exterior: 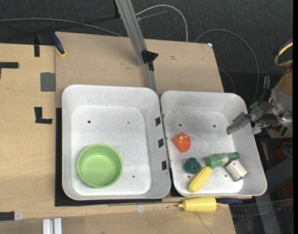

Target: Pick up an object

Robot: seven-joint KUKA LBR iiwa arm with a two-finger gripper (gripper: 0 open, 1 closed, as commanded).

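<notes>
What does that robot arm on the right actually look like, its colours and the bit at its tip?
The arm is a rounded grey body with an orange-tan band near its top and some darker fittings with a hint of teal around the wrist. From it a slim, dark grey gripper sticks out like a narrow blade over the right bin. Finer detail of the tip is too small to make out.

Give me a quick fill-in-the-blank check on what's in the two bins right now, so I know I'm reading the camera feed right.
1. The green bowl sits in the ____ bin of the camera view.
2. The corn cob inside the right bin is coloured ____.
3. The green bottle lies between the dark green toy and the ____ can.
4. The gripper hangs over the right bin's ____ edge.

Missing words: left; yellow; white; right
</notes>
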